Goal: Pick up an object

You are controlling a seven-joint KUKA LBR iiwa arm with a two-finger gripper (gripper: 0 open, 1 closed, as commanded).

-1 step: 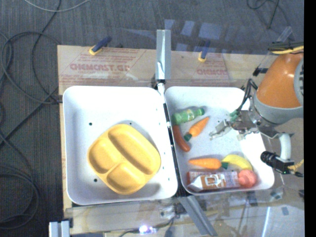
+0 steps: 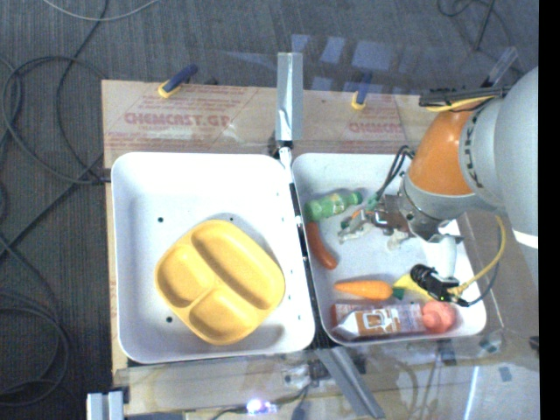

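end effector (image 2: 357,223) hovers just beside the green bottle (image 2: 332,205).

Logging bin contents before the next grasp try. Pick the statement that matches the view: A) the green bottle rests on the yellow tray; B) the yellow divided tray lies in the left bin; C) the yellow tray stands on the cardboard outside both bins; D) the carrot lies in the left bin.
B: the yellow divided tray lies alone in the left bin, while the carrot and green bottle lie in the right bin.
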